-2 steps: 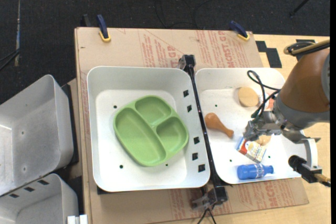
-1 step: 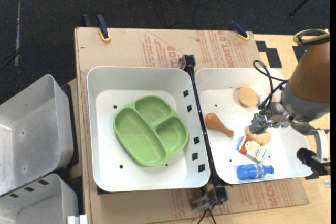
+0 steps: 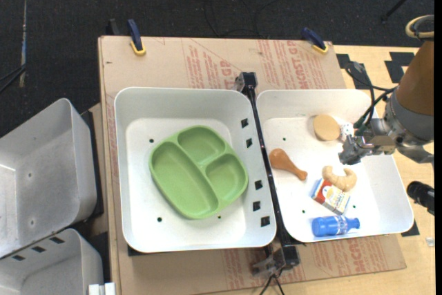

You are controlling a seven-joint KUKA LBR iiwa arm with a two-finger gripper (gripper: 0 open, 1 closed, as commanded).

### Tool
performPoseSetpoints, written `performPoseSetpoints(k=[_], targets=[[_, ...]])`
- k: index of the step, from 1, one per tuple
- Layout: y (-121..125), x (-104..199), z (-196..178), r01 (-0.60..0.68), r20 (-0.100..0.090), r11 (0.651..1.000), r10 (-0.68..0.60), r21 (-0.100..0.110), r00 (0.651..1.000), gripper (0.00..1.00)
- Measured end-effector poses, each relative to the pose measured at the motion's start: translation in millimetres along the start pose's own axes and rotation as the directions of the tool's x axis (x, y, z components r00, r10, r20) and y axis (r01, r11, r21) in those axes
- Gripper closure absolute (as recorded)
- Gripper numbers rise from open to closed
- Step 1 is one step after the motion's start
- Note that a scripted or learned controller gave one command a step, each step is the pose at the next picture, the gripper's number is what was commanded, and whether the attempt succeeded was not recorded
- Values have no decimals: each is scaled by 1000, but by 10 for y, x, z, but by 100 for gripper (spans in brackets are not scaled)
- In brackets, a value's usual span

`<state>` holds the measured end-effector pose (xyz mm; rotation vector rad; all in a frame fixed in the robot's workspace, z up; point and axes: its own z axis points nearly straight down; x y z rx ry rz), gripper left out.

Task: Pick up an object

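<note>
Where the arm reaches into the right bin (image 3: 387, 214), its gripper (image 3: 351, 148) is seen above the floor, jaw state unclear | croissant (image 3: 340, 178) just below it, drumstick (image 3: 287, 163) left, blue bottle (image 3: 334, 224) near front wall | green divided plate (image 3: 198, 171) in left bin (image 3: 138, 217)

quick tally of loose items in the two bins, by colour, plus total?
Green: 1, the divided plate in the left bin
Tan/brown: 3, the round bun, drumstick and croissant-like piece in the right bin
Blue: 1, the bottle
Red and white: 1, the small carton
Total: 6
</note>
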<state>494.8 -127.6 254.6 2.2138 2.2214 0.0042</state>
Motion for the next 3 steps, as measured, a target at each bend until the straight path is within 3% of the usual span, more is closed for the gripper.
performPoseSetpoints(k=[3], targets=[[387,1684,155,6,-3,1000,-6,4,1000,100]])
